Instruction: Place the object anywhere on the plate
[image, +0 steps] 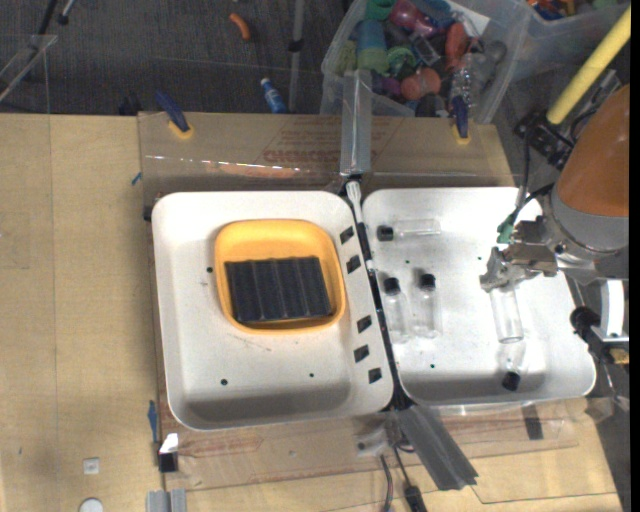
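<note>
A yellow plate (275, 237) lies in the left bin (185, 300), with a black ribbed slab (277, 289) resting on it. In the right bin (460, 360) lie several clear vials with black caps. One vial (508, 325) lies lengthwise near the right wall, its cap toward the front. My gripper (507, 268) hangs over the far end of that vial, at or just above it. Whether it touches the vial is not visible.
Two vials (392, 303) (428, 300) lie side by side near the divider (368, 290) between the bins. Another vial (410, 230) lies crosswise at the back of the right bin. A tub of coloured toys (420, 45) stands behind the bench.
</note>
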